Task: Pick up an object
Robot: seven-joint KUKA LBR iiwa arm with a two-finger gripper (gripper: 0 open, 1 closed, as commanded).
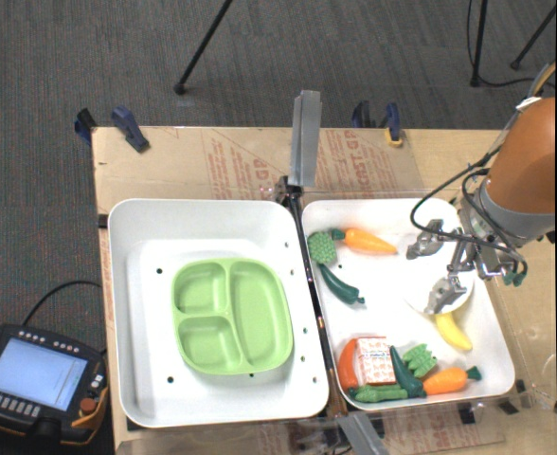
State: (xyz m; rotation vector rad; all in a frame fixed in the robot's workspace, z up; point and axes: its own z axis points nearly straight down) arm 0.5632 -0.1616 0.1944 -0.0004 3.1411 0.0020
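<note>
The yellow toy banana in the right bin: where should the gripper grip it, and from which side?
Grip the yellow toy banana across its middle, coming straight down from above. It lies flat on the right white bin floor, long and narrow, with bare floor on both long sides for the fingers. The gripper hangs just above its upper end, so little travel seems needed.

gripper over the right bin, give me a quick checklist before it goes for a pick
1. Gripper above the right bin: ok.
2. A target underneath: ok, the banana lies just below the fingertips.
3. Fingers empty: ok, nothing shows between them.
4. Banana clear of its neighbours: ok, it lies apart from the carrot and box.
5. Fingers lined up across the banana: cannot tell from this slant.
6. Height above the bin floor: cannot tell.
</note>
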